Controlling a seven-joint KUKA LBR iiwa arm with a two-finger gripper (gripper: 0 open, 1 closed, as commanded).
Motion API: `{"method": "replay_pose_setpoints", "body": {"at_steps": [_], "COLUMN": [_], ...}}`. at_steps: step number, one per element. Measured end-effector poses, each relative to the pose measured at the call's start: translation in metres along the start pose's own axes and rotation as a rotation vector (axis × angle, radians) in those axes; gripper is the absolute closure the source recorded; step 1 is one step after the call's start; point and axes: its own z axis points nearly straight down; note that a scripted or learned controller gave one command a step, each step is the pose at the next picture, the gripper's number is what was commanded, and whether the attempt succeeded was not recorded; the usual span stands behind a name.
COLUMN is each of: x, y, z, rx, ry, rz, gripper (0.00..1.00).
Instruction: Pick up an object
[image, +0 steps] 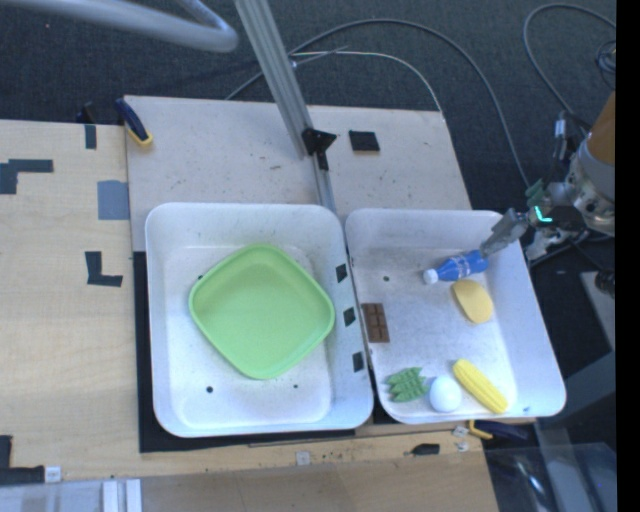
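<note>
blue bottle (459, 267): long axis left-right, cap left | gripper (503, 232): apparently pinching its right end

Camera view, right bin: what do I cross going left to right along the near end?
Green leafy piece → white ball → yellow corn cob. The ball touches the leafy piece.

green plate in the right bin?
No, the green plate lies in the left bin; the right bin holds the blue bottle and other small items.
</note>
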Motion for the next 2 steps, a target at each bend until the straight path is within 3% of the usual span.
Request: {"method": "replay_pose_setpoints", "body": {"at_steps": [1, 2], "x": [0.0, 0.001], "y": [0.0, 0.008], "z": [0.0, 0.058], "rx": [0.0, 0.005], "ry": [0.0, 0.001], "rz": [0.0, 0.0], "gripper": [0.0, 0.0]}}
